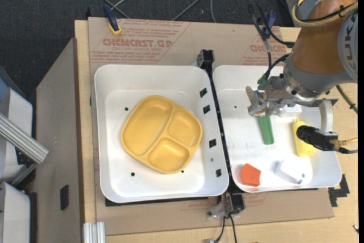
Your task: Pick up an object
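Green stick (266,130) in right bin (239,85), upper end just under gripper (261,106), jaws' spread impossible to tell: best straddled across the narrow width, lowered squarely, closed firmly, lifted straight, clear of yellow object (304,142) at right.

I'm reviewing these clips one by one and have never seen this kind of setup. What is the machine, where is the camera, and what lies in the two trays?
One fixed camera looks down at a slant on a bench with two shallow white bins. The left bin holds a yellow divided plate. The grey-and-orange robot arm reaches in from the right over the right bin; its gripper hangs just above a green stick. Nearby lie a yellow object, an orange block and a white block. Nothing looks held.
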Motion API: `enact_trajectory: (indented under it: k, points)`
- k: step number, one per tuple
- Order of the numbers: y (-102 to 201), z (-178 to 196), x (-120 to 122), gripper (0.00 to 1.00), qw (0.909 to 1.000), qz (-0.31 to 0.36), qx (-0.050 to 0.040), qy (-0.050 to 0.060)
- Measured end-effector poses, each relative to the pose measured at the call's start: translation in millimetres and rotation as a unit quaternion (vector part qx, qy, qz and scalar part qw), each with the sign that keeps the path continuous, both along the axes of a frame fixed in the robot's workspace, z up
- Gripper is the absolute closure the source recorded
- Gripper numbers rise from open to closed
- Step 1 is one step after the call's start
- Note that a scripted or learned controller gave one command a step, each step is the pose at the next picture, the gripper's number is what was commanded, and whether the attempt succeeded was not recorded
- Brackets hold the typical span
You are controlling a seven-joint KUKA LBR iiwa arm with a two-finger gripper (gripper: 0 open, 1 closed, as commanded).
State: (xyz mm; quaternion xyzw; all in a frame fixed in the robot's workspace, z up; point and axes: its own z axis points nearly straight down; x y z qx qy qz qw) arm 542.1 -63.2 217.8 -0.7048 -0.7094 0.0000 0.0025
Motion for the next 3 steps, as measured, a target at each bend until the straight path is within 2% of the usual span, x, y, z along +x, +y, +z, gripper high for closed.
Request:
enact_trajectory:
  k: [1,3]
  points:
    - [42,3,-13,1.00,1.0000,-0.001,-0.0006,0.000]
    - [147,-11,-31,1.00,1.0000,0.000,-0.0001,0.001]
